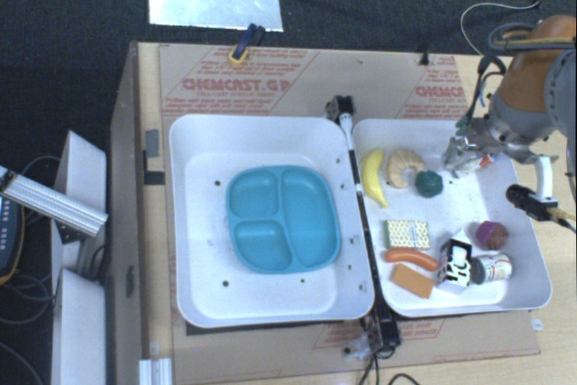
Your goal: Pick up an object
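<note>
The right bin [532, 284] holds several small objects. A yellow banana [373, 178] lies at its left, beside a tan croissant-like pastry [405, 167] and a dark teal ball [429, 184]. Lower down are a yellow-green patterned packet [407, 233], an orange sausage [412, 257], an orange block [414, 282], a black-and-white item [457, 264], a small can [494, 268] and a purple ball [491, 234]. My gripper [466, 158] hangs over the bin's upper right, just right of and above the teal ball, with nothing visibly in it.
The left bin [207, 284] carries a blue divided plate [282, 218]. A black clip [342, 108] sits at the top of the seam between the bins. The arm [532, 86] and its cables occupy the right side.
</note>
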`<state>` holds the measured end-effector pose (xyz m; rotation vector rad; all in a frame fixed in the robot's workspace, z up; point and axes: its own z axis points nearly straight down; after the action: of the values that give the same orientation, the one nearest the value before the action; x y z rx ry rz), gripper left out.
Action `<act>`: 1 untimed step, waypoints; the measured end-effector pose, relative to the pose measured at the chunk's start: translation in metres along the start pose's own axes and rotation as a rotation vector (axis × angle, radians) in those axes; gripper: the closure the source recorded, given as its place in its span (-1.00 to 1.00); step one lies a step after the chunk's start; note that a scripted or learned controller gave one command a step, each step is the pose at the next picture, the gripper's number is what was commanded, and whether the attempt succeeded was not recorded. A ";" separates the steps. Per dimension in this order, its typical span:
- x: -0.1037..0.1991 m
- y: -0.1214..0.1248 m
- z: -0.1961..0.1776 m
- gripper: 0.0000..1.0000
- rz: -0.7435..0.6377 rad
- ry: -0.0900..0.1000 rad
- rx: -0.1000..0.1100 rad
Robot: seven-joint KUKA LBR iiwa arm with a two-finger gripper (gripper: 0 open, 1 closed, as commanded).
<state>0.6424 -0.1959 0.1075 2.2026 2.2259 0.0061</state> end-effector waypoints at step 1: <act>0.000 0.001 -0.011 1.00 -0.003 -0.002 -0.004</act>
<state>0.6435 -0.1961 0.1188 2.1962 2.2270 0.0081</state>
